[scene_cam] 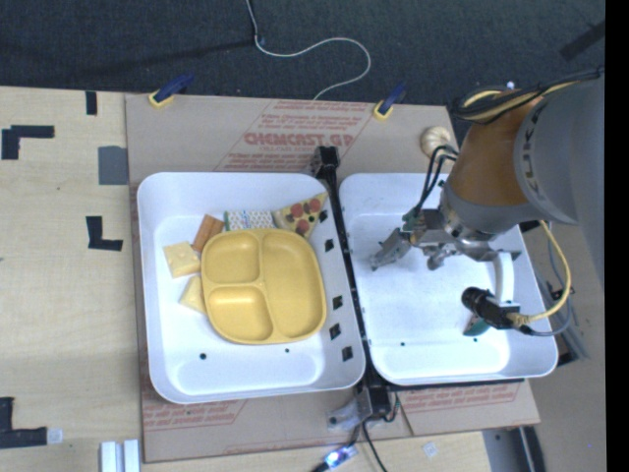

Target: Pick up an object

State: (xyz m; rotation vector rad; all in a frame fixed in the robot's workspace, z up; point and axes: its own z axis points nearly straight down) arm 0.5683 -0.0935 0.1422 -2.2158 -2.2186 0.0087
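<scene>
Camera view, looking down at a slant. Two shallow white plastic bins sit side by side on a brown cardboard sheet [295, 136] covering the pale wooden worktop [59, 264]. The left bin [162, 362] holds a glossy yellow plastic plate with three compartments [263, 285], which overlaps several flat pieces: a pale square cracker-like tile [181, 259], an orange-brown rectangular piece [206, 231] and a patterned flat item [300, 214] along the far side. The right bin [432, 362] has a smooth, bare floor. Above it hangs the grey arm with orange band [496, 165]; its metal hand [413, 246] has its two fingers spread apart and nothing between them. A thin white cable [314, 52] loops across the dark carpet beyond.
</scene>
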